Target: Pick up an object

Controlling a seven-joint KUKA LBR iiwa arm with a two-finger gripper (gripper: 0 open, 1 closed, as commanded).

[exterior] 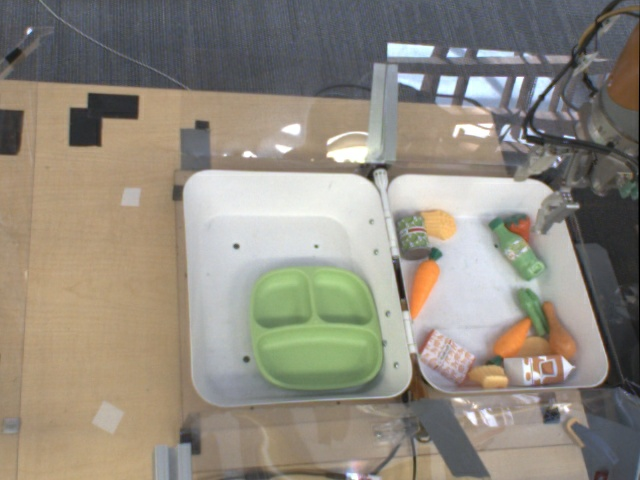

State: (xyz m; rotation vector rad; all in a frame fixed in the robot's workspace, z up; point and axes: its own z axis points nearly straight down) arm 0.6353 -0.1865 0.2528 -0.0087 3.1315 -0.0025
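A: Camera view, surface and room?

B: Light wood bench (90, 298) with black square marks at the upper left and pale tape patches. Dark grey carpet (200, 18) behind, with a thin white cable (110, 48) trailing across it. A metal rack (470, 73) stands behind the bins.

A: Bins?

B: Two, white, side by side. Left bin (230, 213): one green tray (316, 328) with three compartments, near the front. Right bin (470, 273): the toy food.

A: Itemise the right bin.

B: Back left: small can (411, 235), green label, touching a yellow corn (438, 224). Below them, a carrot (424, 284), tip pointing to the front. Back right: green bottle (518, 251) lying down, red cap towards the back. Right side: green pepper (532, 309). Front right: cluster of orange vegetables (535, 336), touching each other. Front: red-and-white box (446, 356), bread piece (489, 376), white carton (540, 370) with an orange mark, lying flat.

A: Readable writing?

B: None; labels are too small to read.

A: Arm?

B: Enters at the upper right, cables looped above it. Gripper (556, 208) hangs over the back right corner of the right bin, just beside the bottle's cap. Whether it is apart or together, I cannot tell. Nothing is seen in it.
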